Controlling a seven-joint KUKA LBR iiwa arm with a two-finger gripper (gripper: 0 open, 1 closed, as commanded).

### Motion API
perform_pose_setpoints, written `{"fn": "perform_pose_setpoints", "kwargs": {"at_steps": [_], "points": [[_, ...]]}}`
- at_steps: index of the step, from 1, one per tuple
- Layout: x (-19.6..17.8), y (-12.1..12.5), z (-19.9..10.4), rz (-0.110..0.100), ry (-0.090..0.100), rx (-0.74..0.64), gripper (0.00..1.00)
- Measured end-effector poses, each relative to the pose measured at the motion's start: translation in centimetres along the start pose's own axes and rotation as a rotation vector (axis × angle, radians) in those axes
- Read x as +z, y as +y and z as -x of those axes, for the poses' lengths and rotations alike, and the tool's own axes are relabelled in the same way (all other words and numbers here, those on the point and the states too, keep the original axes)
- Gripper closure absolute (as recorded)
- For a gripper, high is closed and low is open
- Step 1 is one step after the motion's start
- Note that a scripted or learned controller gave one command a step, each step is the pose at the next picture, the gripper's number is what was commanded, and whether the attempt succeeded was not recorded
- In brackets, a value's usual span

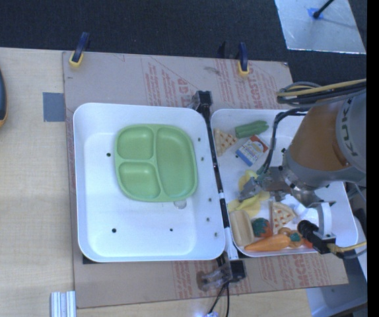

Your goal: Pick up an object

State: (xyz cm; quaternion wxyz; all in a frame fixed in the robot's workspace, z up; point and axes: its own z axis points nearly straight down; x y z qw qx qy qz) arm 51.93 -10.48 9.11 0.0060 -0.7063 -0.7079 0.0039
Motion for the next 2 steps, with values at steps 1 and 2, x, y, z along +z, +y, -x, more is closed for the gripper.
{"fn": "perform_pose_setpoints", "kwargs": {"at_steps": [1, 2], "points": [[-0.2, 4.6, -0.9, 0.014, -0.004, -0.005, 0.00], [-0.1, 2.8, -0.7, 0.008, -0.003, -0.002, 0.00]]}}
